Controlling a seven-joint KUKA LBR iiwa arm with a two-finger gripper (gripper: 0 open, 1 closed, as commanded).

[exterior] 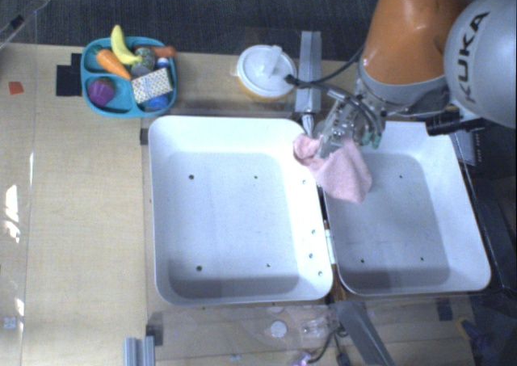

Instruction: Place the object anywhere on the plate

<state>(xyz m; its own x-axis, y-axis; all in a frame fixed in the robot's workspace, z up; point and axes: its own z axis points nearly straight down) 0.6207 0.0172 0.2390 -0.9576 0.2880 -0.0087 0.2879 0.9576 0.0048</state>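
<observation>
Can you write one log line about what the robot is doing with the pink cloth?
gripper: shut on pink cloth | cloth: hanging over seam between bins | blue plate: far left, holds toy food

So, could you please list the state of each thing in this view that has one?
Pink cloth: hanging from the gripper, lifted over the seam between the bins.
Gripper: shut on the pink cloth.
Left bin: upright.
Right bin: upright.
Blue tray: filled with toy food.
Yellow cup: upright, white lid on.
</observation>
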